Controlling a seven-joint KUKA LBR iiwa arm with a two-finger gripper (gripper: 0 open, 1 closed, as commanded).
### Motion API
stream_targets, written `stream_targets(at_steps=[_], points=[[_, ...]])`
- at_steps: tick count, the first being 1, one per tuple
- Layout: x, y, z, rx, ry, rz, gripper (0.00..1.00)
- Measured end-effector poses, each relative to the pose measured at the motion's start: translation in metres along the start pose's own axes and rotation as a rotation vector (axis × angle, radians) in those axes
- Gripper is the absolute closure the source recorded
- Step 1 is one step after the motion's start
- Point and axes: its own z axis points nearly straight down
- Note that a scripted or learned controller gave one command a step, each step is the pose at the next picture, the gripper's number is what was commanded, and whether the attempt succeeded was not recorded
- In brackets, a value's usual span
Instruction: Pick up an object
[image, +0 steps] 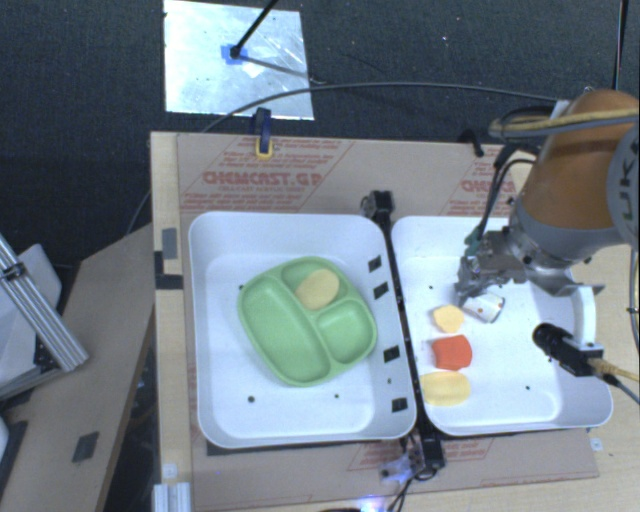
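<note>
The small yellow piece is my pick of the candidates, and I'll place everything by the pincer, which hangs low over the right bin at the end of the grey arm with its orange band. Far to the pincer's left sits the left bin, holding a green divided plate with a pale yellow lump in 1 of its 3 compartments; that lump is well apart from the pincer, across the divider between the 2 bins. Coming right, 3 pieces lie in a rough column just left of and below the pincer: the small yellow piece nearest, just beside the tips and slightly lower-left; an orange-red block below that; and a longer yellow piece lowest, its long axis running roughly left to right. The small yellow piece looks compact, with no clear long axis that I can make out. Something pale and shiny shows at the pincer's tips, but from this slanted view I cannot tell whether the pincer is open or closed, or whether it has hold of anything. My judgement: the coming move turns on a short shift left and toward the camera to centre over the small yellow piece before descending.
</note>
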Motion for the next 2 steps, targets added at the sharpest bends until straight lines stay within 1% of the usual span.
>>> stream_targets(at_steps=[1, 2], points=[[0.052, 0.001, -0.004, -0.002, 0.000, -0.001, 1.00], [0.107, -0.014, 0.004, 0.000, 0.001, -0.001, 1.00]])
